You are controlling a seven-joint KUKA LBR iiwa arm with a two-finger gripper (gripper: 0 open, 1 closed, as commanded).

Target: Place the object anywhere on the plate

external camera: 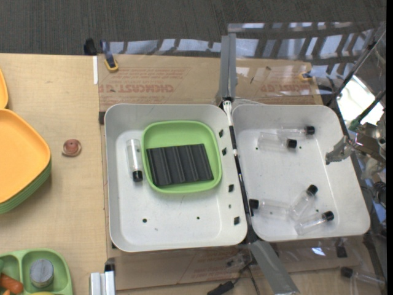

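At the frame's right edge, the gripper (339, 154) hovers over the right bin (344, 226); I cannot tell its state. 1 vial (134, 159) lies just left of the green plate (181, 135). Judged: still reaching; next comes a grasp.

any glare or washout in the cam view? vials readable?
Camera view: bright glare at the right edge beside the claw; the clear vials in the right bin nearly wash into the white, only their black caps reading; the green plate is sharp, evenly lit.
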